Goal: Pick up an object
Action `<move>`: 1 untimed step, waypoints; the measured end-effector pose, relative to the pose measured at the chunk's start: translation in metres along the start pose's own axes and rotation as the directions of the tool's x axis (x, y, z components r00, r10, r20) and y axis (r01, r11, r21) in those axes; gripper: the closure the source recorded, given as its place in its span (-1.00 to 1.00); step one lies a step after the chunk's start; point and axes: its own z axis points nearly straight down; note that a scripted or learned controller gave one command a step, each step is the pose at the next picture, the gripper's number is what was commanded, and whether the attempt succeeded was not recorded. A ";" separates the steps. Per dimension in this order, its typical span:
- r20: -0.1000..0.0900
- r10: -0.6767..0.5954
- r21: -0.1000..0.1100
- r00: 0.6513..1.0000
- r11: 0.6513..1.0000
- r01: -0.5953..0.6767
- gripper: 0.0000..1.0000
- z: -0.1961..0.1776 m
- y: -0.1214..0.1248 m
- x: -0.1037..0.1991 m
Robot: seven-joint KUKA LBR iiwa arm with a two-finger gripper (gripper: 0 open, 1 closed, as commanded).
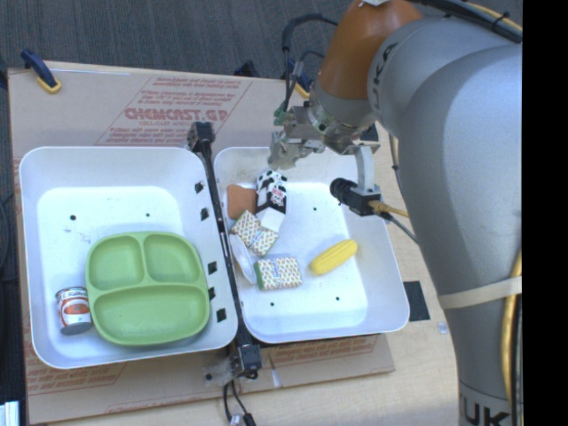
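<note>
My gripper hangs over the back left part of the right bin, just above a small black-and-white cow-patterned object. It holds nothing that I can see. Beside the cow piece lies an orange item against the bin's left wall. Nearer the front lie a patterned packet, a second green-edged patterned packet and a yellow corn cob. A clear plastic wrapper lies along the left wall.
The left bin holds a green divided plate and a small red-labelled can at its front left. A black clamp sits where the two bins meet. Cardboard lies behind the bins.
</note>
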 end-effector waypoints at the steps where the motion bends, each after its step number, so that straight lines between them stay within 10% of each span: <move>1: 0.000 0.002 0.002 1.000 1.000 -0.002 1.00 -0.009 -0.024 -0.017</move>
